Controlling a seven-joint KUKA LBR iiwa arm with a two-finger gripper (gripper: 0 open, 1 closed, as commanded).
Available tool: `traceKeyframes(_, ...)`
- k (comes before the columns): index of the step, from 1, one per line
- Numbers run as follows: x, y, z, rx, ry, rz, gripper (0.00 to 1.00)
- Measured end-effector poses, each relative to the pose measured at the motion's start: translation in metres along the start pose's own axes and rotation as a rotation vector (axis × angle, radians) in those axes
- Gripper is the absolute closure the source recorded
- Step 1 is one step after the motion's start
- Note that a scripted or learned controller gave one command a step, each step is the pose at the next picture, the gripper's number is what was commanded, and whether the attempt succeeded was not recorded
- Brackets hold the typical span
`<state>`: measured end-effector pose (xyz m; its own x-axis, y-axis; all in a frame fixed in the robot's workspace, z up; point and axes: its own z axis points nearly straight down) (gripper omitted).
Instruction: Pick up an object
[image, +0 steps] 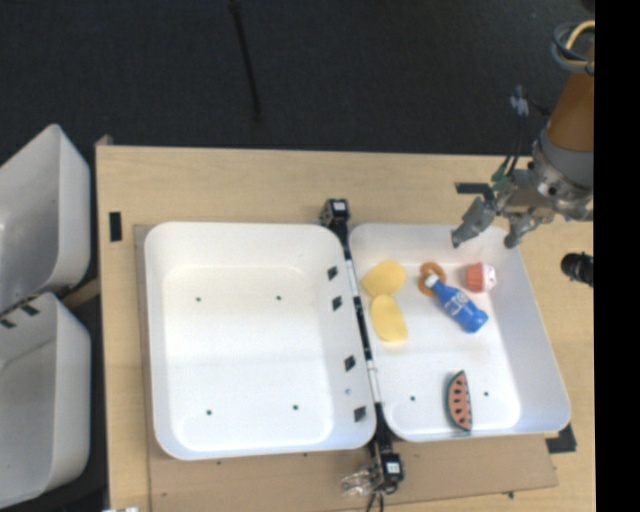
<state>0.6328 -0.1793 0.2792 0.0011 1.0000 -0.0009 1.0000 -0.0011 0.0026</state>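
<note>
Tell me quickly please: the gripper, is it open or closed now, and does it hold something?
Gripper: open, holding nothing, above the far edge of the right bin.

We see a blue bottle (459, 306) lying flat in the right bin (530, 350), cap toward 10 o'clock.

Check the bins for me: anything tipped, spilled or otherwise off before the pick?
Nothing stands out. In the right bin the blue bottle lies on its side, touching an orange ring; no spill is visible. The watermelon slice rests against the near wall. The gripper hangs open above the far rim.
</note>
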Motion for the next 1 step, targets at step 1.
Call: traceKeyframes(1,-0.0524,-0.0362,0.1185,0.011,0.0,0.004,0.0)
